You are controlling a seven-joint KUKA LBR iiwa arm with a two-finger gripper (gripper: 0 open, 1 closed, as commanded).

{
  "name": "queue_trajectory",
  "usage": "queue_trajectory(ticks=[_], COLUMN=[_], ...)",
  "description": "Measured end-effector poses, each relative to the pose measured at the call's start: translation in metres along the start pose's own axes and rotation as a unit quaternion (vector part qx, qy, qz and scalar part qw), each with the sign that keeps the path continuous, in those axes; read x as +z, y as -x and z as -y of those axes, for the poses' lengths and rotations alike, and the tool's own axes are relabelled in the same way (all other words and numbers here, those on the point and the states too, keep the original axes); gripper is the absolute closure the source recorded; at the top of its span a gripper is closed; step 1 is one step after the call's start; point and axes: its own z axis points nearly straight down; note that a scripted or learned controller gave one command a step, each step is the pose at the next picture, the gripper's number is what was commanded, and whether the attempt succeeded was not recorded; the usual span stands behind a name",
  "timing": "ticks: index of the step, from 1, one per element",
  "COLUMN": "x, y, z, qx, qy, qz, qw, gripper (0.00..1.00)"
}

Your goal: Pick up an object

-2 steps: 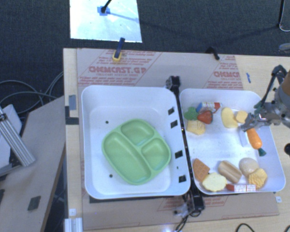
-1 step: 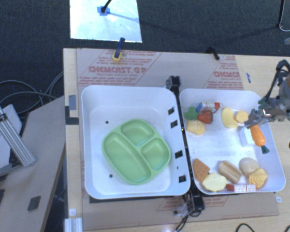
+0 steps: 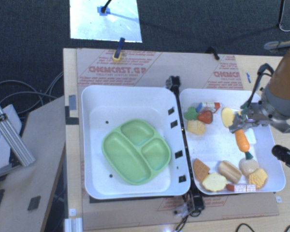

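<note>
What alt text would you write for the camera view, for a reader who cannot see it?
A grey robot arm reaches from the right, its gripper just above a toy carrot in the right white bin, among other toy foods such as a hot dog. The left white bin holds a green divided plate.

**Bench and items resting on it**

Wooden bench (image 3: 72, 144), pale, covered across the middle by a brown sheet (image 3: 135, 66) with red lettering. Two shallow white bins side by side on the sheet: left bin (image 3: 94, 115), right bin (image 3: 275, 175), rims touching along the centre. Yellow and blue clamp (image 3: 118, 52) at the sheet's far edge. Small grey tag (image 3: 72, 101) near the bench's left edge.
</note>
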Motion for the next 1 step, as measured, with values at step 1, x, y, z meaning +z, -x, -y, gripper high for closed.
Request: queue_trajectory(ticks=[1], x=[-0.0077], y=[-0.0567], z=[-0.0093], qx=[-0.001], qy=[0.001], qz=[0.0], qw=[1.0], gripper=[1.0])
